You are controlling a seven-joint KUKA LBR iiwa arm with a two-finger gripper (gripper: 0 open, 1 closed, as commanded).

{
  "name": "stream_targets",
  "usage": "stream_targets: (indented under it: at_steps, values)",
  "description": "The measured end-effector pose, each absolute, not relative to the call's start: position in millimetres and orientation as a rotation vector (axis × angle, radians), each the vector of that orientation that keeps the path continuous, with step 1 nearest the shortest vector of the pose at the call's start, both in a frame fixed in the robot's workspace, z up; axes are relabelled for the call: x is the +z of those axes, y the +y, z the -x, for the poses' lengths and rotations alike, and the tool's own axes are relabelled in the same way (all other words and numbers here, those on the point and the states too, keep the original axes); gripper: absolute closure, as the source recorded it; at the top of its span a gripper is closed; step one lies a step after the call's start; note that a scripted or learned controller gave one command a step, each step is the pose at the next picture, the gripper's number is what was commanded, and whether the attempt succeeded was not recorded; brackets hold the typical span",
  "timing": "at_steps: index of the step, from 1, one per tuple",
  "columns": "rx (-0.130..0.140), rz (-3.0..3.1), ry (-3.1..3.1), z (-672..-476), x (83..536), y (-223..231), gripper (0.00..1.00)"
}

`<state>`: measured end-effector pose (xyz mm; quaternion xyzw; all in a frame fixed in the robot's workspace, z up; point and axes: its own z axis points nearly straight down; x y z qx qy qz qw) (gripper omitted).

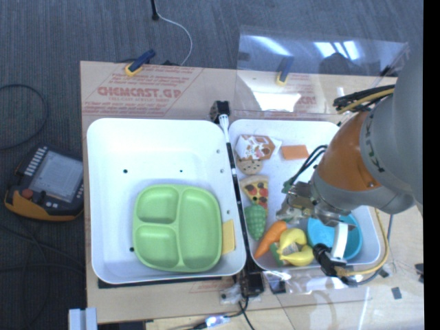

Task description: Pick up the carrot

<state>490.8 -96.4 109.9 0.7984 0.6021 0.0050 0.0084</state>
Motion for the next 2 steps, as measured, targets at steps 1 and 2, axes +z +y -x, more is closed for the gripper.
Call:
stream_targets:
  at_steps: [1,2]
  values:
    - [0.017,-2.632,1.688,-488.5,92.3,-97.7,1.00]
    - [0.016,-2.630,1.689,-489.1,101.2,-97.8,1.00]
